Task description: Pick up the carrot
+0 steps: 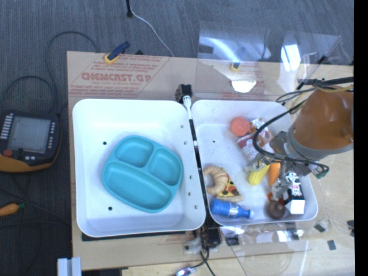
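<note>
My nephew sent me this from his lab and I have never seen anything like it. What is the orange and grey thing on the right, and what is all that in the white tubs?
That is a robot arm, grey with an orange band, reaching in from the right. One fixed camera looks down on the bench at a slant. The arm's hand is low over the right bin, beside a small orange carrot, which it is meant to pick up; whether it grips it is not clear. Around it lie toys: a red round piece, a yellow piece, a pretzel-like ring and a blue bottle. The left bin holds a blue divided plate. The handheld controller lies on the floor at left.
</note>
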{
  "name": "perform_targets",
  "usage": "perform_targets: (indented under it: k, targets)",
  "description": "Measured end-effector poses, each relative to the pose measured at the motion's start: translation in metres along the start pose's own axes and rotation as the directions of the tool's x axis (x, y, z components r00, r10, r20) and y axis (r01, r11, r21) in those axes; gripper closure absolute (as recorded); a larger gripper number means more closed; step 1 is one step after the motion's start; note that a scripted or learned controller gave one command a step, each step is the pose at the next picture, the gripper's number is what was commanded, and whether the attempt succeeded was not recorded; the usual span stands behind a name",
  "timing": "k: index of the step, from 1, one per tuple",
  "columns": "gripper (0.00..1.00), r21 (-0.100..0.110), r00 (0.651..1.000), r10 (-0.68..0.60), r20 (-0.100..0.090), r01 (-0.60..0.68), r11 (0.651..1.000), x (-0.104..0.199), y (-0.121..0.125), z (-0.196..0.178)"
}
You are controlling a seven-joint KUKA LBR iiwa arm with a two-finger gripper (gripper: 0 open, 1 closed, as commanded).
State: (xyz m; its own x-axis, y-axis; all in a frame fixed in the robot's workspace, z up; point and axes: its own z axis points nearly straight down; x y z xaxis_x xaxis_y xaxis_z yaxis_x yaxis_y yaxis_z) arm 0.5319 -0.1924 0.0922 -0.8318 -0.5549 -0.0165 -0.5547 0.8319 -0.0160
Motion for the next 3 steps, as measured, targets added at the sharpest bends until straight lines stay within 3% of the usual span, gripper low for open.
perform_targets:
  k: [1,2,3]
  targets:
    - [0.0,-0.009,0.963,0.27,-0.004,-0.27,0.963,-0.066,-0.051,0.004]
    - [0.0,-0.001,0.888,0.461,-0.004,-0.461,0.888,-0.036,0.008,0.001]
    - [0.0,-0.007,0.795,0.606,-0.006,-0.606,0.795,-0.023,-0.027,0.002]
